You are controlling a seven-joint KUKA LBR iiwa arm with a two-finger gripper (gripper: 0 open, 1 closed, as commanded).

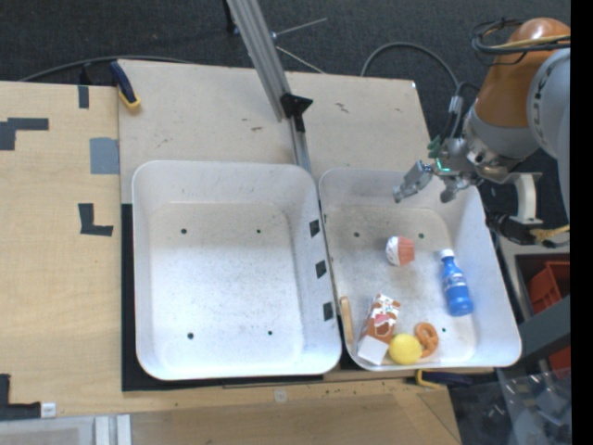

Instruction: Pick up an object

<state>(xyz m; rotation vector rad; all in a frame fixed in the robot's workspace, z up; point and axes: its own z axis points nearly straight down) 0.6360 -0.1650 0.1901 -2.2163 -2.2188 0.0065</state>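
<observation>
Red-and-white, the cup (400,249) is seen below and just left of the gripper (419,182), well apart from it, whose fingers are spread with nothing held between them.

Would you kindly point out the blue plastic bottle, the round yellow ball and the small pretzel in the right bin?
Blue plastic bottle (455,290): camera view, middle of its body.
Round yellow ball (404,349): camera view, centre of the ball.
Small orange-brown pretzel (426,336): camera view, on its looped ring.
</observation>
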